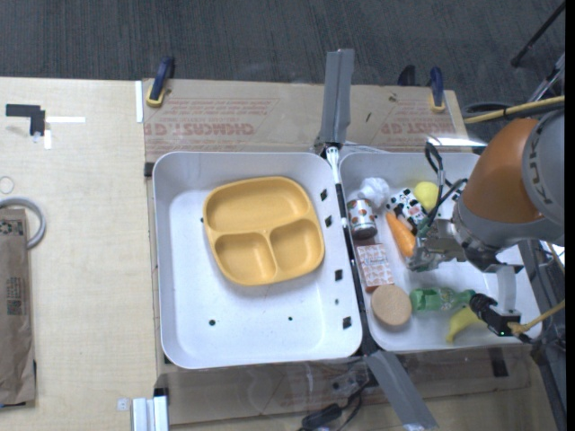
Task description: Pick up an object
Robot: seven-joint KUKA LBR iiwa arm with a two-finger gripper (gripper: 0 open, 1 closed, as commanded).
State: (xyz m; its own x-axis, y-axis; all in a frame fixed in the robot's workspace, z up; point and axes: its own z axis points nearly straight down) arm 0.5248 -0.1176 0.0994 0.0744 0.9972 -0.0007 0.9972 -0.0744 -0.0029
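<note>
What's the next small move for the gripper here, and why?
Probably a short straight descent. The gripper hangs low in the right bin, beside the carrot, with nothing visibly between its fingers. The carrot is the closest target; the can and round cork disc lie farther off.

floor: dark grey carpet | bench: pale wood | cardboard sheet: clamped behind

I am looking down on a robotics lab bench: a pale wooden top, cardboard sheet held by blue clamps, two white bins, dark carpet behind.
</note>
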